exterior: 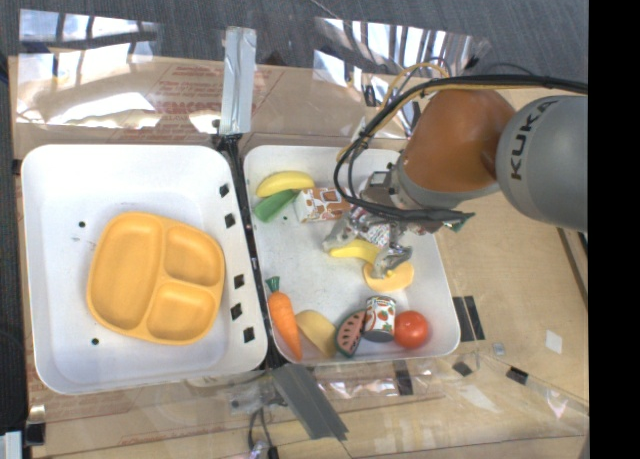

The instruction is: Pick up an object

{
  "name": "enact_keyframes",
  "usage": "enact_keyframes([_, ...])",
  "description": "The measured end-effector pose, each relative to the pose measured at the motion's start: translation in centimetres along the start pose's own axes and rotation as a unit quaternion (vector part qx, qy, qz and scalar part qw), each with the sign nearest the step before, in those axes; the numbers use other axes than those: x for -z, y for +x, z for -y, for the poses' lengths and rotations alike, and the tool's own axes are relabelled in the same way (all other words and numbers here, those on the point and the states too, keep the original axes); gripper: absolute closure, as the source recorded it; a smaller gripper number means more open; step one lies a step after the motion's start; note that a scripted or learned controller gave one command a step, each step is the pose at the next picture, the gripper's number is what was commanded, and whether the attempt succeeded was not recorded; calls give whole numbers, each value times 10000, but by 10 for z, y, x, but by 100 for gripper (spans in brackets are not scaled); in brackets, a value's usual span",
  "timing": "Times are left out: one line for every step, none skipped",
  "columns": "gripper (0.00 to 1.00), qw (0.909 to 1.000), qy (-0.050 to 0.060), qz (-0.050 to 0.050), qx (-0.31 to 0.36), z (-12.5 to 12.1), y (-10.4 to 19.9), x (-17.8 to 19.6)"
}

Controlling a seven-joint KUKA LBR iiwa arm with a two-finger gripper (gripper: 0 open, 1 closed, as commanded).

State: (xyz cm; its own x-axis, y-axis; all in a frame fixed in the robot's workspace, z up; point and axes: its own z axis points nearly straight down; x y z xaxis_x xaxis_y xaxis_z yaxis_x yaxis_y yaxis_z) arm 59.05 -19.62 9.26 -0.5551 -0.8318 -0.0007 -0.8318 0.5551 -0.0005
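My gripper (pixel 368 242) hangs low over the middle of the right bin (pixel 440 287), under the orange wrist band. Directly below it lies a small yellow banana-shaped piece (pixel 352 250), and an orange-yellow slice (pixel 390 276) sits just to its lower right. A small printed carton (pixel 322 205) rests to the gripper's upper left, touching or nearly touching it. The view does not make clear whether anything is held.
A yellow banana (pixel 283 183) and a green piece (pixel 272 207) lie at the right bin's back left. Along its front are a carrot (pixel 284 319), a pale lump (pixel 315 327), a watermelon slice (pixel 350 333), a small can (pixel 380 314) and a tomato (pixel 411 328). A yellow divided plate (pixel 155 275) sits in the left bin (pixel 60 187).
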Motion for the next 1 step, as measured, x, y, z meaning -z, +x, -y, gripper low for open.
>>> enact_keyframes([0,9984,-5,-1,-566,-32,37,30])
